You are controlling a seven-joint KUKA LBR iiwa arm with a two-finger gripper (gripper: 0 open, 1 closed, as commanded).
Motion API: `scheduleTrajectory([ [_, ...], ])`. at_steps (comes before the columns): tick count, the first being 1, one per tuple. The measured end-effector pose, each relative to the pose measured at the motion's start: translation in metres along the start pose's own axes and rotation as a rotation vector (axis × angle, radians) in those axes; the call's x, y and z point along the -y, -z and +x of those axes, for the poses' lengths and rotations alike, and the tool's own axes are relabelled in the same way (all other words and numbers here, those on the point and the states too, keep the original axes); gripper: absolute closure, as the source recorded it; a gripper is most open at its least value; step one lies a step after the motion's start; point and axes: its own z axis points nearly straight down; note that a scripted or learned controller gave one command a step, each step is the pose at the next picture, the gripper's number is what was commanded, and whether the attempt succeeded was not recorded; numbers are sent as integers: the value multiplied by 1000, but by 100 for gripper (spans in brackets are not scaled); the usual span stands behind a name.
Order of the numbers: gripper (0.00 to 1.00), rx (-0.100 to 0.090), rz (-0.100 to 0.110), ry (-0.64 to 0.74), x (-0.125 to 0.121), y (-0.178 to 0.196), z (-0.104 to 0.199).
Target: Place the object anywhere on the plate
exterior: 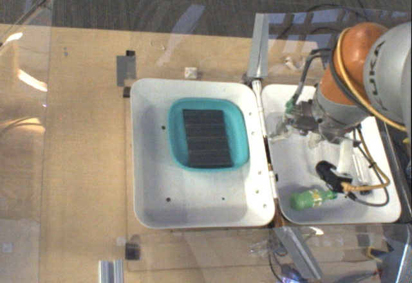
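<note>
1. The green bottle (313, 198) lies on its side on the floor of the right bin (380, 214), near that bin's front edge, with its long axis running roughly left to right across the view and its narrower cap end pointing right

2. The pincer (302, 122) hangs over the rear half of the same bin, under the grey arm (386, 63) with its orange band; the bottle lies toward the front of the bin from it, apart from it and almost straight below it in the view

3. Whether the pincer is spread or pressed together I cannot tell, since the wrist and its cables cover it; nothing can be seen pinched in it

4. The teal plate (239, 140), with a dark ribbed insert at its middle, sits in the left bin (193, 208), across the divider between the two bins on the worktop (64, 166)

5. My judgement: the coming move turns on travelling forward and down to the bottle, with the pincer closing across its short width, front to back, before any carry leftward to the plate
</note>
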Motion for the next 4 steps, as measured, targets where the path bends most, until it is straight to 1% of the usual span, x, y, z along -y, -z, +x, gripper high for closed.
scheduleTrajectory([
  [4, 0, 0, 0, 0, 0, 0, 0],
])
